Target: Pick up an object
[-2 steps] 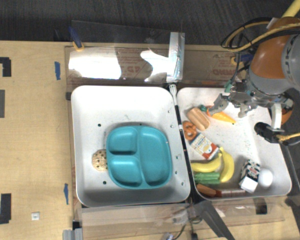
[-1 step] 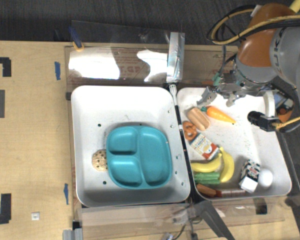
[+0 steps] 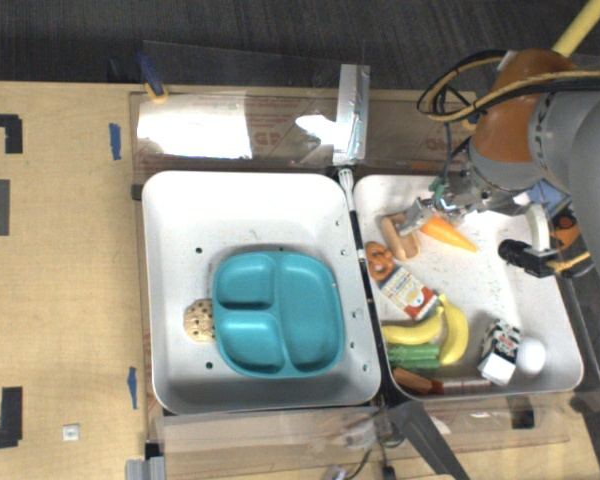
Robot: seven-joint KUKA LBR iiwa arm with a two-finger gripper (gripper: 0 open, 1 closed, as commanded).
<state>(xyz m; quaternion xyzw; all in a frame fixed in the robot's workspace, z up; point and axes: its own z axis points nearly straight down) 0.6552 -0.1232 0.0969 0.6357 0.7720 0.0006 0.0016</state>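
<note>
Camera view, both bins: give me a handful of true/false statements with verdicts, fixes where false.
1. The teal divided tray lies in the left bin. True.
2. The cookie sits in the right bin. False: it lies in the left bin, beside the tray.
3. The banana is in the right bin. True.
4. The gripper hangs over the left bin. False: it is over the right bin, by the carrot.

A tan wooden worktop [image 3: 60,298] fills the frame's left and bears two shallow white plastic bins, left [image 3: 175,208] and right [image 3: 560,313], touching at centre.
</note>
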